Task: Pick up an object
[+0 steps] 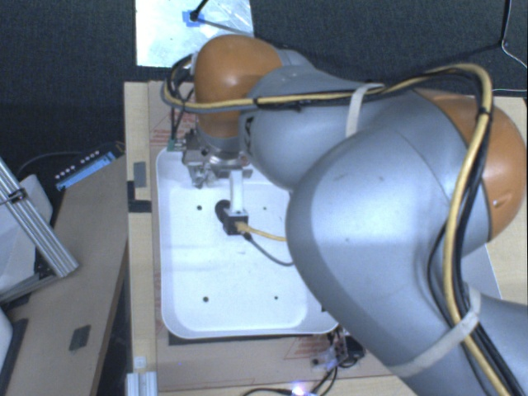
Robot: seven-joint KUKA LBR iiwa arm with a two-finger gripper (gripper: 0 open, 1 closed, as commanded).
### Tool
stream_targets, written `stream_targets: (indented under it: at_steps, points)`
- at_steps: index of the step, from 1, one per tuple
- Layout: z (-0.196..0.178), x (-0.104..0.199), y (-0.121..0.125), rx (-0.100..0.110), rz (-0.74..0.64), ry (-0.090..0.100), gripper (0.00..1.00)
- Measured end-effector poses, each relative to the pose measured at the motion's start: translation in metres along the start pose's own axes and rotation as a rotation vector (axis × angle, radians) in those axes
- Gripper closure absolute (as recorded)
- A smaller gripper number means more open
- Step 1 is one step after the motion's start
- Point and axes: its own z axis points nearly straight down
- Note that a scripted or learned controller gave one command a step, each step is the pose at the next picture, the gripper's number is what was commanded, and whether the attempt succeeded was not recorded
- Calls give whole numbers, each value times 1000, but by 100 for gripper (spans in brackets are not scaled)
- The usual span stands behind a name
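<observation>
**A:** So, where is the end effector (205, 170)?

**B:** Over the far left corner of the left bin (177, 324), close to its far rim; it hangs under the orange band (235, 64), which sits high in the view, just below a shiny sheet (194, 19) lying beyond the bench (103, 304).

**A:** Wide or narrow?

**B:** I cannot tell; the wrist above it blocks the view, and I cannot tell whether it holds anything either.

**A:** And the object to pick up?

**B:** I cannot tell where it lies; the white floor of the bin shows four small dark dots (200, 209), two near the end effector and two toward the near rim; the grey arm (379, 221) covers everything to the right of that bin, so whatever lies there is hidden.

**A:** What else is around?

**B:** On the bench left of the bin lies a small dark square (80, 337); farther left a silver metal rail (37, 233) runs at a slant; above it, a black strip with a blue end (82, 165) lies tilted, well apart from the bin; just past the bin's near rim sits a small tangle of wires (330, 357), partly under the arm.
</observation>
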Motion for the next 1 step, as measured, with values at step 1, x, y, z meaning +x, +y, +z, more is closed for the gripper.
stream_targets:
  at_steps: [1]
  points:
    - [-11,0,1,-2,-3,0,100]
